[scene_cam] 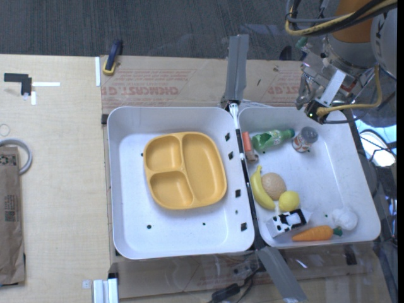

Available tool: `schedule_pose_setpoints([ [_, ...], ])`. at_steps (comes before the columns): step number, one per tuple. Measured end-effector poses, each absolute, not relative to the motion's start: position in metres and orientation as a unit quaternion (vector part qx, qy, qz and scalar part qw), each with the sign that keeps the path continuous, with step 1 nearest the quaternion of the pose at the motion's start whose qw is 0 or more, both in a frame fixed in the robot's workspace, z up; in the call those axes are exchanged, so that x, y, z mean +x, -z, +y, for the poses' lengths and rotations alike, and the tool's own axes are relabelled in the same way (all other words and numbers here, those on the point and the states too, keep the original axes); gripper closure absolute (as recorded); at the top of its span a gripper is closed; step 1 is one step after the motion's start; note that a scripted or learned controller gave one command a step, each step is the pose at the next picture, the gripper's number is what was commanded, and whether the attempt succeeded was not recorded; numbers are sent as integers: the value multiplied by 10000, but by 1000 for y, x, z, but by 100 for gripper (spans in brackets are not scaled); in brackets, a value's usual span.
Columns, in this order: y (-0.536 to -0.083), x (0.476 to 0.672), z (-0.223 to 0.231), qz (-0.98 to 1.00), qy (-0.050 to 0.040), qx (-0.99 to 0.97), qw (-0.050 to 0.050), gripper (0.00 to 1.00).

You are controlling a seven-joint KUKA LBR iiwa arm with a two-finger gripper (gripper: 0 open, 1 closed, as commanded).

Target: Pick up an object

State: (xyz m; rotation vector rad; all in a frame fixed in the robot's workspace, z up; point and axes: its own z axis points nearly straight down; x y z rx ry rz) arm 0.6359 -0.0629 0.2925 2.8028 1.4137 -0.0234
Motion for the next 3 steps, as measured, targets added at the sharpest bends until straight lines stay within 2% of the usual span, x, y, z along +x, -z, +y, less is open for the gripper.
schedule_pose_setpoints([
  [1, -292, 636, -63, 4502, 75, 8929, 11, 0],
  [2, -300, 636, -63, 4510, 93, 8925, 13, 100],
  [3, -256, 659, -51, 5266, 21, 8501, -6, 100],
])
